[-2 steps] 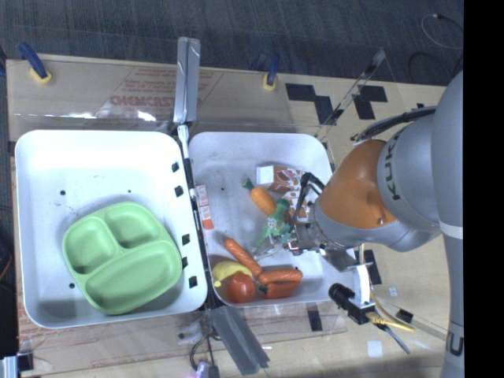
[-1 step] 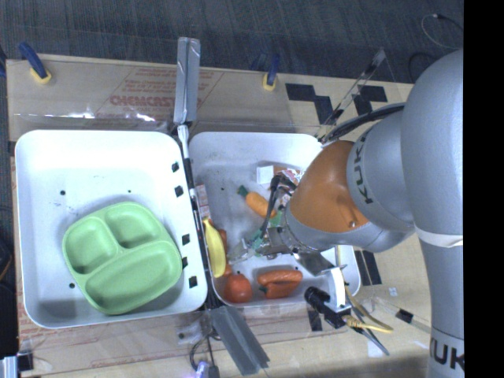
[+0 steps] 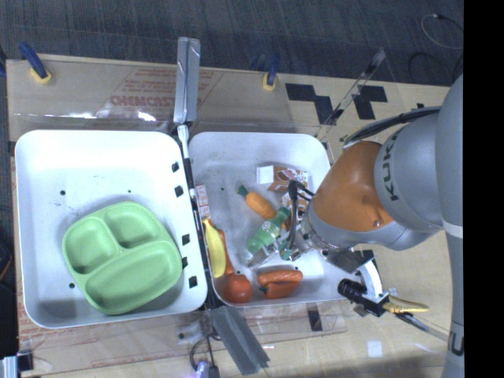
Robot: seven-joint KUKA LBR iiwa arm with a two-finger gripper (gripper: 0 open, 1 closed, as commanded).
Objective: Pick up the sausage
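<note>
Bench (image 3: pixel 71 93) carried two white bins; left bin (image 3: pixel 47 156) held a green tray (image 3: pixel 122 257). Arm (image 3: pixel 394 183) reached over right bin (image 3: pixel 236 144). Gripper (image 3: pixel 293 225) hung low mid-bin, grip state unreadable. Sausage (image 3: pixel 279 276) lay just below it, tomato (image 3: pixel 239 288) beside.

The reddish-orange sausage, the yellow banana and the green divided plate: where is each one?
Reddish-orange sausage (image 3: pixel 279 276), camera view: middle of its length, near the right bin's front wall.
Yellow banana (image 3: pixel 214 246), camera view: middle of its curved body, along the right bin's left wall.
Green divided plate (image 3: pixel 122 257), camera view: central ridge between its compartments.
</note>
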